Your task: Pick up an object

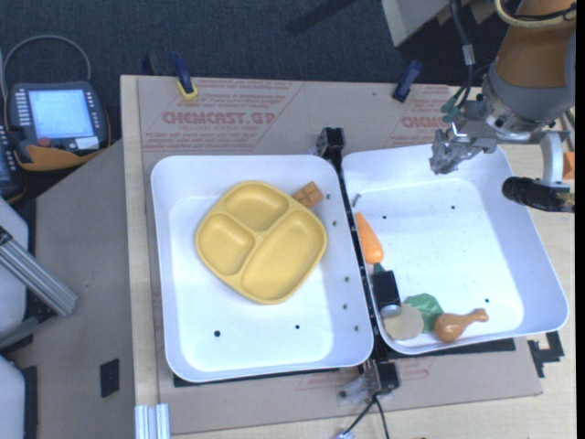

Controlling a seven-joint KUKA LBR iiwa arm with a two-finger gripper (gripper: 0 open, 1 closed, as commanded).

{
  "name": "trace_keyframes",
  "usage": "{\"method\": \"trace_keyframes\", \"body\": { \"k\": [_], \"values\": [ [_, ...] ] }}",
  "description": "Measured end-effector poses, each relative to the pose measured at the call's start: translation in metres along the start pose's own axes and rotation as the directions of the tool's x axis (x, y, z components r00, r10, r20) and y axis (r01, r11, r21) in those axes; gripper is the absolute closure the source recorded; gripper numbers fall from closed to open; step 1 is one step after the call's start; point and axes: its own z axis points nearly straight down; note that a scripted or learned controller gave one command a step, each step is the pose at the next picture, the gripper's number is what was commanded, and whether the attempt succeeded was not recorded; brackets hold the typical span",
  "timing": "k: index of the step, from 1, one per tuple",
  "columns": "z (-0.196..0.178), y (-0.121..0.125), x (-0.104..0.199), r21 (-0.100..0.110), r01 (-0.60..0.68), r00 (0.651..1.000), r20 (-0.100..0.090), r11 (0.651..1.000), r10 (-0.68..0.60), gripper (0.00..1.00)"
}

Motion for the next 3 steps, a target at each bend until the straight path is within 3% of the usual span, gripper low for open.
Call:
{"method": "trace_keyframes", "body": {
  "k": [3],
  "values": [
    [0.001, -0.045, 0.157, 0.002, 0.000, 1.000, 0.000, 1.000, 0.000, 1.00]
  ]
}}
